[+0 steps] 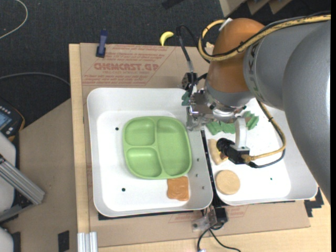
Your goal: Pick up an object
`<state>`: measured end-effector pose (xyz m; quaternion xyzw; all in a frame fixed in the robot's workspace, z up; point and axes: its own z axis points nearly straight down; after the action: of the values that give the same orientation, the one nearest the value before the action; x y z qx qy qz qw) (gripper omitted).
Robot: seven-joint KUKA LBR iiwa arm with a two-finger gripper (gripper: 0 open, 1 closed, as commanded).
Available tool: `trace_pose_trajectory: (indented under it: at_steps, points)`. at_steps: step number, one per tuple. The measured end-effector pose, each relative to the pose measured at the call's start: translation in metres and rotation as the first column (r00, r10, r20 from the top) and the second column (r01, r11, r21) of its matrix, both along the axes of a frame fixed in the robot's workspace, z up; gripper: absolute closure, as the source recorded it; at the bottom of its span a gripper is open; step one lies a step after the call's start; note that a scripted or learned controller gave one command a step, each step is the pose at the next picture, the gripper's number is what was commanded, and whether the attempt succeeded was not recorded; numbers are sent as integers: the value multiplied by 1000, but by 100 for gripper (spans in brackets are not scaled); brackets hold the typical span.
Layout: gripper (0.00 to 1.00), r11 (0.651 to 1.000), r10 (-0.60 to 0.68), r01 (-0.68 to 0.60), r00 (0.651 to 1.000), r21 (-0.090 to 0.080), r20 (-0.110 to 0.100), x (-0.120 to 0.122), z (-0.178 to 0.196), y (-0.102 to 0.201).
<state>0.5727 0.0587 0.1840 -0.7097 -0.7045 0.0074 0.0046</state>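
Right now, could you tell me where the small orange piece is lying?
The small orange piece lies in the left bin, near its front right corner, just below the green divided plate.

A pale green three-compartment plastic plate (157,147) lies in the left white bin (100,140); an orange-brown lump (178,188) sits beside the plate's lower corner, a tan round disc (228,182) further right.
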Motion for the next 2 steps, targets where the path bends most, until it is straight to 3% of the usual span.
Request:
trace_pose_trajectory:
  at_steps: [1,2]
  points:
    - [100,1000,7,-7,1000,4,19,4,20,5]
    - [100,1000,13,-14,1000,7,10,-49,10,65]
